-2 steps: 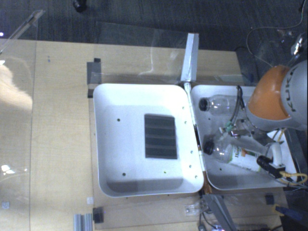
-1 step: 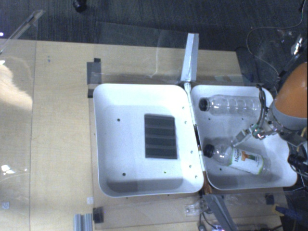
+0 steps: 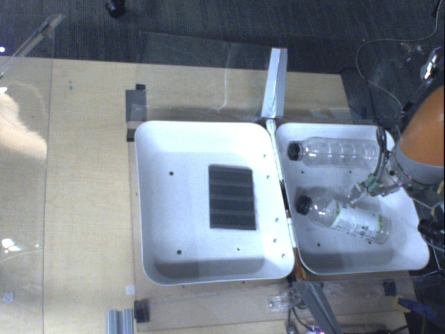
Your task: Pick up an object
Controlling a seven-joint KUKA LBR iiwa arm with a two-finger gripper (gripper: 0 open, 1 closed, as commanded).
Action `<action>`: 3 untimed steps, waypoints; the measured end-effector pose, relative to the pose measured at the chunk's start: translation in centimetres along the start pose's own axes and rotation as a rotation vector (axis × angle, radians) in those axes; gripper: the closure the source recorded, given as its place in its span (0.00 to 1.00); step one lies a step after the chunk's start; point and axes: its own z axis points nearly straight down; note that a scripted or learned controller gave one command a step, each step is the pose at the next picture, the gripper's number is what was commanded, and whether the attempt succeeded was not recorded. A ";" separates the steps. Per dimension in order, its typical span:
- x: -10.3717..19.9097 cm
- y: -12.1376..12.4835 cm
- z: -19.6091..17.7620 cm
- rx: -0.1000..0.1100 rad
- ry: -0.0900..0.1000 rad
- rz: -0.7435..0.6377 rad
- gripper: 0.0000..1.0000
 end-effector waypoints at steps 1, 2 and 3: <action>0.0 0.0 0.0 0.000 0.000 0.000 0.00; 1.0 0.5 5.9 0.003 0.002 -0.201 0.00; 1.1 6.0 6.0 0.001 0.002 0.007 0.00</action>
